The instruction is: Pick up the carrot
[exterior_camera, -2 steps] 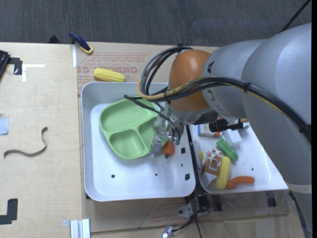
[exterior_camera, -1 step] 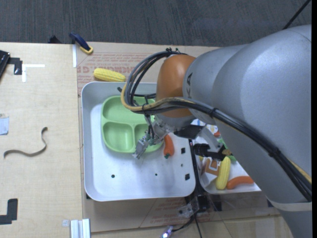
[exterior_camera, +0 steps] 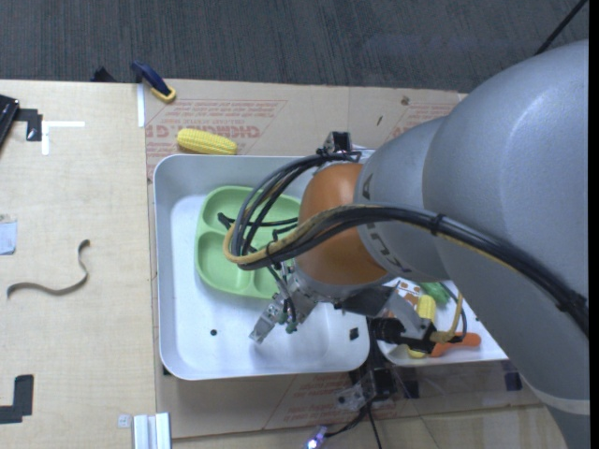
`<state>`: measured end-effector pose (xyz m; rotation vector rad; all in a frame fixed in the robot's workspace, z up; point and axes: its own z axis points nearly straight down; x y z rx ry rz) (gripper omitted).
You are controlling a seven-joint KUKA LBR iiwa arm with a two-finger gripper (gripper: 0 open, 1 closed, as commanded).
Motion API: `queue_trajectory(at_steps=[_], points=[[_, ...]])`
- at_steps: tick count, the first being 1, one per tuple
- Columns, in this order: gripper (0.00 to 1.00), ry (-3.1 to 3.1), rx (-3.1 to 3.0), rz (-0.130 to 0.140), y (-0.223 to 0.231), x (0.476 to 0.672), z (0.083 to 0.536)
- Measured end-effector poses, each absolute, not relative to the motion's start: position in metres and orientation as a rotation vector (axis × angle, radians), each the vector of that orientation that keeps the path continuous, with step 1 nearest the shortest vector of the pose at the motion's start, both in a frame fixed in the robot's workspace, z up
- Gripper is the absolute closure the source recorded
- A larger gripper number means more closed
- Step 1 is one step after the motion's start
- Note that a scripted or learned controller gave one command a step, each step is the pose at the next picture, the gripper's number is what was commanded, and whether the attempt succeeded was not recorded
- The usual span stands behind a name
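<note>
Two shallow white bins sit side by side on a sheet of printed brown cardboard, and the left bin [exterior_camera: 178,279] has smooth, glossy walls with rounded corners. A pale green divided plate [exterior_camera: 217,241] of smooth plastic lies in its far half, its compartments partly covered by a loop of black and yellow cables [exterior_camera: 253,227]. The arm [exterior_camera: 487,204], a bulky matte grey casing with a rounded orange band [exterior_camera: 332,223], reaches in from the right and hides most of the right bin [exterior_camera: 468,352]. The gripper [exterior_camera: 273,321] hangs over the bare white floor of the left bin, near the plate's near edge; its thin metal fingers [exterior_camera: 262,328] slant down to the left, and I cannot tell how they are set. The carrot [exterior_camera: 459,342], a small orange tapered shape, lies in the right bin at the near edge, just beside a yellow piece [exterior_camera: 426,307] and some cluttered small parts, well apart from the gripper. Beyond the left bin, on the cardboard, lies a bumpy yellow corn cob [exterior_camera: 207,141], and farther left a blue and yellow clamp [exterior_camera: 153,79]. On the pale wooden bench at the left rests a curled brown strip [exterior_camera: 51,283].
</note>
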<state>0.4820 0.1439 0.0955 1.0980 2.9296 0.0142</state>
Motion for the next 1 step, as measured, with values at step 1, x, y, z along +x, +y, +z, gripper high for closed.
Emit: queue_trajectory(at_steps=[1], points=[[1.0,2.921,1.098,0.013,0.1418,0.4847,0.1025]])
